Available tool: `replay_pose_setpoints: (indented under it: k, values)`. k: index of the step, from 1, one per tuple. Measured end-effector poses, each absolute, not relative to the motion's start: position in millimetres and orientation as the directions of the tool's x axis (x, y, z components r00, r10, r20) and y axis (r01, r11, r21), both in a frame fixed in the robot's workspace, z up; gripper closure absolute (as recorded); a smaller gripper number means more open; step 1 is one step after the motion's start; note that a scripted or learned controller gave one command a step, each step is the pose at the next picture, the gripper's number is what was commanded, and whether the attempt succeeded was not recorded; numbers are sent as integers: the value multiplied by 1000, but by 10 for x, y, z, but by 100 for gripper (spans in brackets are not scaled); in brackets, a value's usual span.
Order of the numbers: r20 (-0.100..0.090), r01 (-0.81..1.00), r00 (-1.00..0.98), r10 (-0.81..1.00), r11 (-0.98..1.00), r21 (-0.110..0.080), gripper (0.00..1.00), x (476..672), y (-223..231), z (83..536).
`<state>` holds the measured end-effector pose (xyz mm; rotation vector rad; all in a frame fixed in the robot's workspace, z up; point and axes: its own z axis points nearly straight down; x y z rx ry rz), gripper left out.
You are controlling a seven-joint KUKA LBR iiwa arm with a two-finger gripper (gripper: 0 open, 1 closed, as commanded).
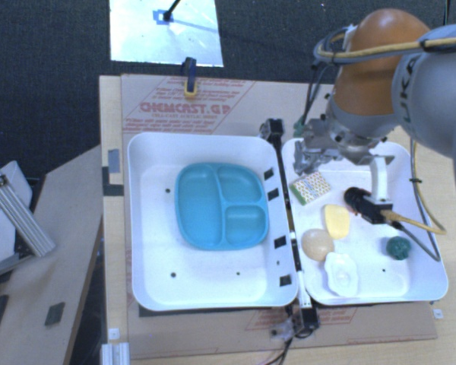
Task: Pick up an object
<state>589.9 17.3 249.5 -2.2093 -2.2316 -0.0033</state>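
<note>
The right bin [433,278] holds several small things. A checkered green-and-white pad [310,188] lies near its left wall. Below that sit a yellow block [337,220], a beige round piece [317,244] and a white lumpy object [341,273]. A dark teal ball [398,247] rests toward the right side. My gripper [310,160] hangs over the far-left part of this bin, just above the checkered pad's far edge. Nothing is visibly held in it. The grey arm with its orange band comes in from the upper right.
A blue divided tray [220,206] lies in the middle of the left bin [137,226]. A black-clipped divider [283,204] separates the two bins. A yellow clamp [190,78] sits at the board's far edge, and an aluminium rail [15,211] lies at the left.
</note>
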Motion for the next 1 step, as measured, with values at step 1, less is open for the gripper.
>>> replay_pose_setpoints:
  k: [1]
  values:
    - [2,1000,-9,1000,9,-1,100,5944,660,2287]
